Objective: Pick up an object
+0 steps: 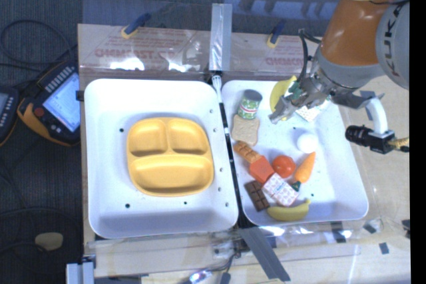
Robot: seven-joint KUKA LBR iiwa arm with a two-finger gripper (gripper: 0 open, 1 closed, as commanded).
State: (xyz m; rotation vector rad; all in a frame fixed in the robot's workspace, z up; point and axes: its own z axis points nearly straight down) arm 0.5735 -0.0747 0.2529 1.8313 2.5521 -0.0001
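Looking down at the bench from the one fixed camera: two shallow white plastic bins side by side. The left bin [100, 143] has a glossy yellow divided tray [170, 155] sitting in the middle, rounded corners, three compartments.

The right bin [346, 163] is where all the toy food is. There's a small green-labelled can [249, 105] standing upright near the back left, with a pale bread-slice shape [245, 130] just in front of it. Then a smooth white egg [307, 142], a round red tomato [283, 165], an orange carrot [305, 167] tapering forward, a red block [261, 169], a brown chocolate bar [255, 194], a checkered wrapped thing [281, 191] and a curved yellow banana [289, 211] along the front edge.

The arm comes in from the right, with the gripper [291, 102] hanging over the back of the right bin next to a yellow curved piece [279, 93]. Honestly can't tell if the fingers are open or closed from this angle, it's a cluttered blur of metal.
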